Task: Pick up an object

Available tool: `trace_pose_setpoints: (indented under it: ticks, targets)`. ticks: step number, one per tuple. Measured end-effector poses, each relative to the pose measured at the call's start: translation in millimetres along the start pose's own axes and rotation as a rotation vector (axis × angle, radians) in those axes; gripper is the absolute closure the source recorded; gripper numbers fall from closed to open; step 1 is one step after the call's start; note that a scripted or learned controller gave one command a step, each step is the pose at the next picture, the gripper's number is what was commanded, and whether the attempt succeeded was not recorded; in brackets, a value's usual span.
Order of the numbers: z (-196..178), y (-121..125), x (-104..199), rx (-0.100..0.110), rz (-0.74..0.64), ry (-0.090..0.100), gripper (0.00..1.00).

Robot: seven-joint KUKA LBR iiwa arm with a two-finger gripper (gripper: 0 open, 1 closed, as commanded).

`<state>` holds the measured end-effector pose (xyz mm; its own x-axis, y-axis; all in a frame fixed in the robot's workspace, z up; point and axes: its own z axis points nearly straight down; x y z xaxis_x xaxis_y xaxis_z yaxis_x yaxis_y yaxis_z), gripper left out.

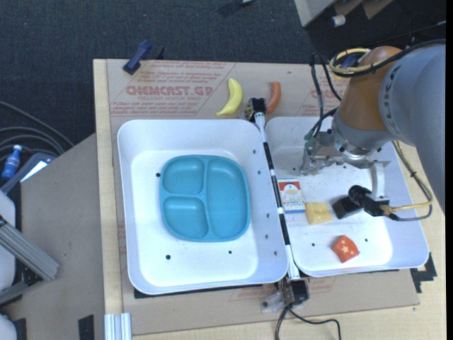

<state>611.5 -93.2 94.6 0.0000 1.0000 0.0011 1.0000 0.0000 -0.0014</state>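
While the grey arm (396,83) is hanging over the right bin (382,250), its gripper (311,160) is sitting above bare floor at that bin's far end. Nothing is showing in its grasp, and I cannot tell whether it is spread or pressed together.

The bench is carrying two white bins. The left bin (141,261) is holding one blue divided plate (205,197), the biggest loose thing here. It is looking like stiff, light, smooth plastic lying flat, so I am judging that only its raised rim or a dividing ridge is offering a hold.

Outside the bins, on the far strip of the bench, one yellow banana (230,98) and one orange piece (274,96) are lying near each other.

The likelier candidates are lying in the right bin, three of them:
- **One red-and-white packet (290,194)** is lying flat just beside the wall shared with the left bin (thin, probably light, hard to get under, so its long edges are looking like the place to pinch).
- **One yellow block (318,213)** is lying just beside the packet. It is looking soft and light, like foam, and probably tolerating a squeeze across its sides.
- **One red piece (345,248)** is the smallest and is sitting apart toward the near edge. It is chunky enough to grip across its width, though possibly slippery.
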Motion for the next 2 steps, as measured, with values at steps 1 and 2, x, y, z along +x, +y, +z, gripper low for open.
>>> trace_pose_setpoints:
  ticks: [1, 2]
  targets:
    - [0.1, -0.1, 0.0, 0.000, 0.000, 0.000, 0.00]
    - [9.5, -41.8, -12.2, -0.003, 0.000, -0.001, 0.00]
